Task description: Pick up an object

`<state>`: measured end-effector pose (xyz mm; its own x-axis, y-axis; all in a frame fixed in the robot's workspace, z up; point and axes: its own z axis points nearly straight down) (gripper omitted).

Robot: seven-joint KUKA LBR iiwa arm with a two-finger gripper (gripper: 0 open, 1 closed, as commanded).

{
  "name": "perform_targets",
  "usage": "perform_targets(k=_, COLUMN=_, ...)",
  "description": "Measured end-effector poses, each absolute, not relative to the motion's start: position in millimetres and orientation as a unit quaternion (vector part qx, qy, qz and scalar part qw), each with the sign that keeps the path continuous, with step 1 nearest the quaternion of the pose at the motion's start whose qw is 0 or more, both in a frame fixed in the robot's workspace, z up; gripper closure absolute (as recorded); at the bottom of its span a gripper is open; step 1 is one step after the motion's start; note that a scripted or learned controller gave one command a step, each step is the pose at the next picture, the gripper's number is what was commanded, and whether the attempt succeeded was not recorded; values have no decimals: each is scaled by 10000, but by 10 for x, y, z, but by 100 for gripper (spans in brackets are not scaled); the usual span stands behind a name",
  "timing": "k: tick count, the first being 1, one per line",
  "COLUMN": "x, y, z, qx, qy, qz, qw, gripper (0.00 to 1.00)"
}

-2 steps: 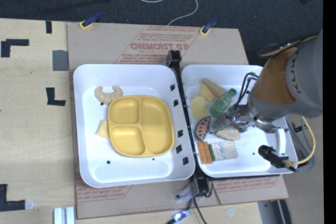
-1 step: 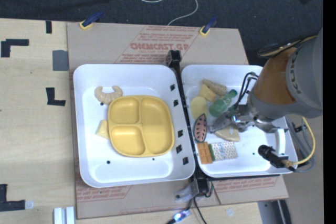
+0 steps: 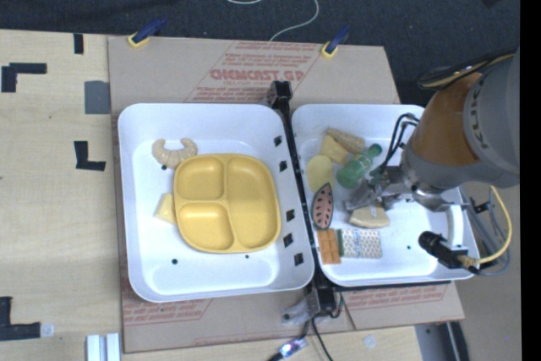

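The right bin (image 3: 397, 270) holds several small items. My gripper (image 3: 369, 195) is low in that bin's middle, just above a pale wedge (image 3: 373, 219) and right beside a green bottle-like toy (image 3: 356, 170). A watermelon slice (image 3: 322, 207) lies to its left near the divider. Behind it are a yellow piece (image 3: 319, 171) and a tan corn-like piece (image 3: 345, 139). An orange block (image 3: 329, 245) and a speckled pad (image 3: 362, 243) lie at the front. The gripper's own body hides whatever lies between its tips.
The left bin (image 3: 135, 131) holds a yellow divided plate (image 3: 226, 201), a tan curled pastry toy (image 3: 172, 151) and a small yellow wedge (image 3: 165, 208). The grey arm (image 3: 465, 139) leans over the right bin's right rim. A black divider clip (image 3: 280, 93) sits between the bins.
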<state>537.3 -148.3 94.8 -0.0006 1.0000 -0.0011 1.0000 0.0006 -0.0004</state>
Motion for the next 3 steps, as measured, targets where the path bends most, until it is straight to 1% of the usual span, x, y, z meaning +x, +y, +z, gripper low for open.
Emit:
perform_targets(k=1, x=5437, y=-1422, z=1400, qx=7064, qy=7078, qz=5, qw=5, gripper=100)
perform_targets(k=3, x=5447, y=-1328, z=2266, qx=7064, qy=7078, qz=6, qw=10, gripper=100)
